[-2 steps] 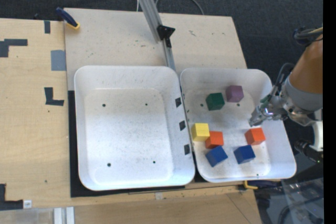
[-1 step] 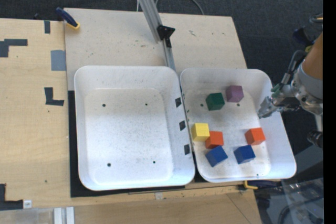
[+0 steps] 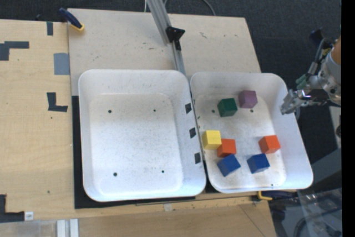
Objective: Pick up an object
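- White plastic, the right bin (image 3: 288,144) carries every block, and none is lifted: green cube (image 3: 227,107) and purple cube (image 3: 247,99) near its far edge, yellow cube (image 3: 211,139) touching an orange cube (image 3: 226,147) by its left wall.
- Two blue cubes (image 3: 228,165) (image 3: 258,162) sit along the near edge; a second orange cube (image 3: 269,144) lies toward the right wall.
- The gripper (image 3: 291,104) hangs at the right rim, grasping nothing; how its jaws stand I cannot tell.
- Judged so, approach and grasp both remain.

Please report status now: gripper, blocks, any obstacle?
Gripper at right bin's right rim, nothing held. Seven blocks in that bin, purple block nearest. Nothing in the way.
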Tool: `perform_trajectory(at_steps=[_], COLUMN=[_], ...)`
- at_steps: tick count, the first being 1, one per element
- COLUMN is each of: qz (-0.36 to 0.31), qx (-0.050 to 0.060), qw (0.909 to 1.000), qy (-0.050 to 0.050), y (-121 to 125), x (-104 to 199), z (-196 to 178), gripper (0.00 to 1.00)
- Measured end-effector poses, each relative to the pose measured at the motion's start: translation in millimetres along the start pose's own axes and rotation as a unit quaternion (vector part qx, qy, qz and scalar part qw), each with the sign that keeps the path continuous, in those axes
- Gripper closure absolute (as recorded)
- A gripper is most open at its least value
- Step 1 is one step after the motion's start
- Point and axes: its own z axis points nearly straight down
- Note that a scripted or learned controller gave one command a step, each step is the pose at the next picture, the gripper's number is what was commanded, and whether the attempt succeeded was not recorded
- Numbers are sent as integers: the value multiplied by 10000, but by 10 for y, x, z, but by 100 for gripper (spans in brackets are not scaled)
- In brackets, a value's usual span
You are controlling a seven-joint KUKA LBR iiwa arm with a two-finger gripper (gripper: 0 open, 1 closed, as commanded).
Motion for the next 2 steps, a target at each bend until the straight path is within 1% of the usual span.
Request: perform_trajectory(at_steps=[1, 2], qz=[-23, -18], qx=[23, 33], qw=[10000, 10000], qy=[13, 13], y=[235, 336], x=[587, 1059], z=[68, 218], gripper=[100, 100])
